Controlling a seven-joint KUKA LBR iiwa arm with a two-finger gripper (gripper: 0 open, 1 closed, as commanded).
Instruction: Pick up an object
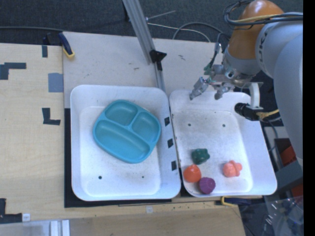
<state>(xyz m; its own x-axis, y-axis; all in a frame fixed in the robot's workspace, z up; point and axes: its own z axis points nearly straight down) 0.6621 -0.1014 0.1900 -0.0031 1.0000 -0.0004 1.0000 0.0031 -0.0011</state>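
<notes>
My gripper hangs over the far edge of the right bin, its two fingers spread apart with nothing between them. Near the front of that bin lie a dark green object, an orange-red ball, a purple object and a pale orange object. All of them sit well in front of the gripper, none touching it.
The left bin holds a teal divided plate. A grey metal post slants up from between the bins at the back. Cables trail behind the right bin.
</notes>
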